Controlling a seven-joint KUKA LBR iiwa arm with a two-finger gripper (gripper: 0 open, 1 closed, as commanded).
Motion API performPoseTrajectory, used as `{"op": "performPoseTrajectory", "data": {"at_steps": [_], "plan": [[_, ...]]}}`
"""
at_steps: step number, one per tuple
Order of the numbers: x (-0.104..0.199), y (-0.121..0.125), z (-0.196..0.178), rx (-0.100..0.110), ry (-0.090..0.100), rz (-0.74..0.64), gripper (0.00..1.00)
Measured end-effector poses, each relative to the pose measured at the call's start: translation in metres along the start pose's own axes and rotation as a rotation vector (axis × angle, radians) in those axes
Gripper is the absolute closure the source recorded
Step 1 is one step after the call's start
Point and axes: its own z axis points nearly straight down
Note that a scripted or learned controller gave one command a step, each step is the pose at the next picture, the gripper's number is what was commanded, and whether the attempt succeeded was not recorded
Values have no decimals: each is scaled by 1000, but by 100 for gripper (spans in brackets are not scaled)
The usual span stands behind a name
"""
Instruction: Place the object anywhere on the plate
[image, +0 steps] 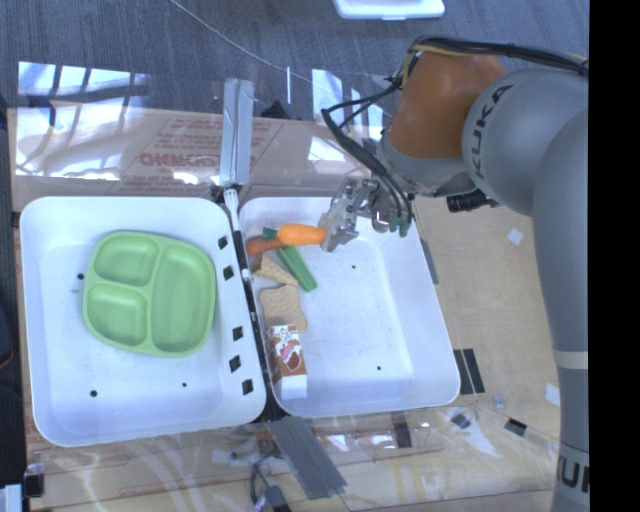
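**Gripper at the carrot in the right bin, plate waiting in the left**

Looking down on the bench, two shallow white bins sit side by side, their inner walls touching along a seam lined with small black clips. The left bin (60, 400) holds a green plate (150, 291) with three compartments; it lies toward the far left of the bin floor, with bare white floor on its near side and a narrower strip on its right, toward the seam. No other item lies in that bin, so the plate can be reached from above on every side.

The right bin (400, 330) is crowded only along its left wall. An orange carrot (292, 236) lies at the far left corner, roughly crosswise, its thick end pointing right. Just near of it a green stick-shaped piece (297, 268) slants across a slice of bread (281, 305), and a small brown packet (288, 355) sits nearer still, close against the seam. The middle and right of this bin are open floor.

The arm (510, 110) comes in from the far right, its orange band above the wrist. The gripper (343, 226) is tilted down to the left, over the far wall region of the right bin. Its fingers are parted only a little, and their tips meet the carrot's thick right end; the carrot appears pinched between them while most of its length still sits low at the bin floor.
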Motion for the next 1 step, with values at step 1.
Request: {"op": "performPoseTrajectory", "data": {"at_steps": [1], "plan": [[42,45,-20,15,-21,-35,100]]}}
